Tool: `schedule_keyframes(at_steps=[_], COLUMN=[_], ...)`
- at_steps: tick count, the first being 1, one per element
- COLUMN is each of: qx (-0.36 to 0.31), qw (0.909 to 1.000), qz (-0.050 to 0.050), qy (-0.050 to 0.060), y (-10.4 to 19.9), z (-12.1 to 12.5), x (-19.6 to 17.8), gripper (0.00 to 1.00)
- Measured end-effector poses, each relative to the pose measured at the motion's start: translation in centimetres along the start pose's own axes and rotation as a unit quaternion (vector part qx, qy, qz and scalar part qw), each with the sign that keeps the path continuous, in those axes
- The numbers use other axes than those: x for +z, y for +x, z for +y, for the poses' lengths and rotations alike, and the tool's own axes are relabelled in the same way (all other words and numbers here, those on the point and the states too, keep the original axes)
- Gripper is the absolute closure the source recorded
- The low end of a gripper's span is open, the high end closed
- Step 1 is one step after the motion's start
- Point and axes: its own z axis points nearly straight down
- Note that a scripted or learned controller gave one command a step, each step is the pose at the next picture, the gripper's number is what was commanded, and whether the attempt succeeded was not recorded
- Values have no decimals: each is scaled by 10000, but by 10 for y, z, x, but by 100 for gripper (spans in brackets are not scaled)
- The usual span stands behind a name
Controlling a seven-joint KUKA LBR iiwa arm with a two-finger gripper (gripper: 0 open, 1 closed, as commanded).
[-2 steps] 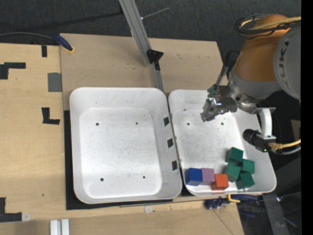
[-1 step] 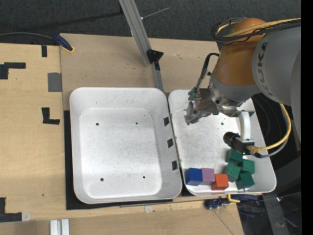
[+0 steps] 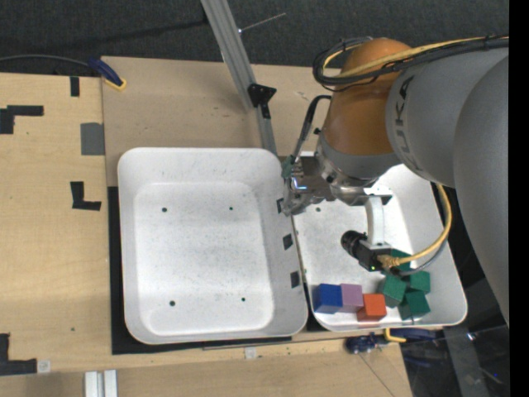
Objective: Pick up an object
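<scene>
The grey arm point(image 3: 446, 114) reaches over the right bin point(image 3: 442, 304). Its tool point(image 3: 374, 255) hangs at the bin's middle. At the tool's five o'clock, near the bin's front wall, cluster green blocks point(image 3: 409, 292), then blue point(image 3: 328, 297), orange point(image 3: 374, 306), purple point(image 3: 352, 294).

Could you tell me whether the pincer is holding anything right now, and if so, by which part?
It cannot be told: the pincer sits at the right bin's upper left, hidden under the wrist.
</scene>
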Motion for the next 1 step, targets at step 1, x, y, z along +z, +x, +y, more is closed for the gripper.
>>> schedule_keyframes(at_steps=[1], qx=[-5], qw=[10000], qz=[2], qy=[-3], y=[51], z=[-2], x=[2], gripper=[100])
